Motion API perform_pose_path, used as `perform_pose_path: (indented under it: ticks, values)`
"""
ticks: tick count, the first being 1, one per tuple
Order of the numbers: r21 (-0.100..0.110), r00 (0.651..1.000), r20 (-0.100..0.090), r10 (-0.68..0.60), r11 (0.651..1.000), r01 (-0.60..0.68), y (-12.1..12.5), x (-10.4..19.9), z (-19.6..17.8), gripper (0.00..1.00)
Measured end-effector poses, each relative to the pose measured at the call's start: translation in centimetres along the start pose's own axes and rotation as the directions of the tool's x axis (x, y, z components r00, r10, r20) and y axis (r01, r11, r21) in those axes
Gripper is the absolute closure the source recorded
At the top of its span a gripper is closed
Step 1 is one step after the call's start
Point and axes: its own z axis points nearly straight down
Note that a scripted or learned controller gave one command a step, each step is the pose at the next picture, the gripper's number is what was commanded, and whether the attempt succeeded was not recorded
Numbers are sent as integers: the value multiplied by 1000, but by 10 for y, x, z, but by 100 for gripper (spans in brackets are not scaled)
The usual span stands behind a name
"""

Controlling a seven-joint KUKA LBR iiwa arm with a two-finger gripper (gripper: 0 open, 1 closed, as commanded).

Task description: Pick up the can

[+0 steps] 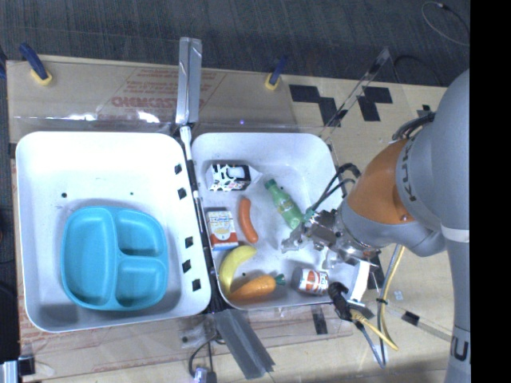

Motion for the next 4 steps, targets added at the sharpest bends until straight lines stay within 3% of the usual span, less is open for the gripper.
perform_pose_path:
  ticks: [4]
  values:
    - [0,1000,0,0,1000,0,0,0,0,0]
